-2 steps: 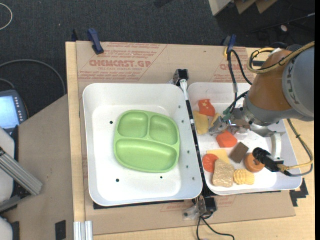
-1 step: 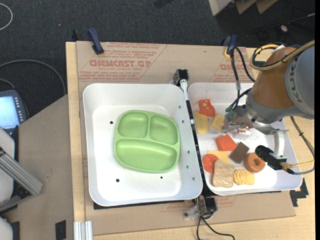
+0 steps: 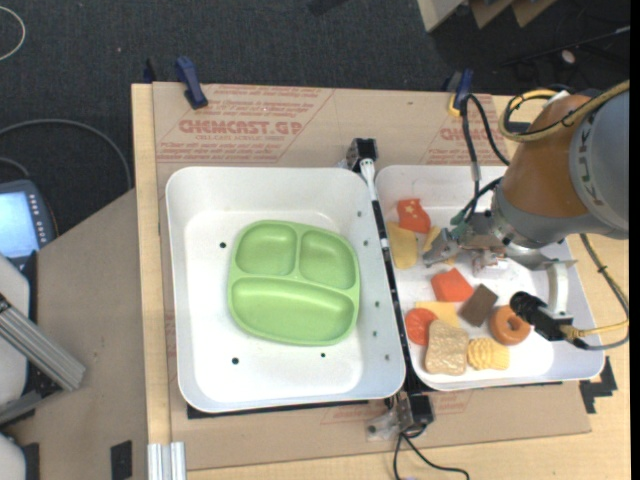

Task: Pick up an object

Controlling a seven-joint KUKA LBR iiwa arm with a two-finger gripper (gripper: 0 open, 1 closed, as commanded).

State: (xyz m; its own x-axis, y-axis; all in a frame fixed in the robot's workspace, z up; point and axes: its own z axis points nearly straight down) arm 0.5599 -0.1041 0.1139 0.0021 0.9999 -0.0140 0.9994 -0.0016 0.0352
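Orange wedge lies in the right bin, just below the gripper; whether that gripper is parted or closed I cannot tell; best to drop straight down, clear of the brown block; cardboard covers the bench; dark carpet beyond.

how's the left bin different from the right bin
The left bin holds one large thing, a green divided plate; the right bin holds many small toy foods, among them a doughnut and a cracker. The gripper hangs over the right bin, not the left. Both are shallow and white.
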